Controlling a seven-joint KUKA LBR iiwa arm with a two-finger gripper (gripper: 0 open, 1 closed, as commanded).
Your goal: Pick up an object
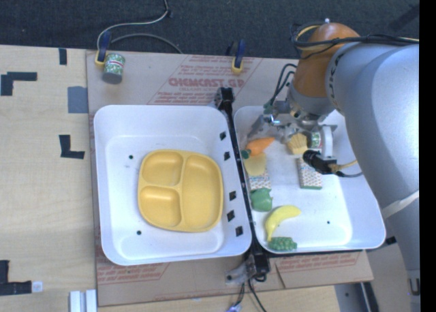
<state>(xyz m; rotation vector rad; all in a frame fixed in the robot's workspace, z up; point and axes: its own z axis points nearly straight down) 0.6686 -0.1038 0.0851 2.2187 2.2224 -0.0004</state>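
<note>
The gripper (278, 125) is seen low in the right bin (340, 225), at its far end. Whether it is wide or narrow cannot be told, because the metal parts are too small and dark to be read. Nothing is seen held in it.

Just below the gripper, an orange toy carrot (259, 146) is found, almost touching it. A yellow block (296, 143) is seen just to its right. Further down from the gripper lie a pale yellow piece (255, 165), a green lump (261, 199), a banana (281, 218) and green grapes (282, 242).

The carrot is most likely to be picked. It is judged to be a light plastic toy, hard and a bit slippery. It should be taken across its thick middle, so it is not squeezed out sideways.
</note>
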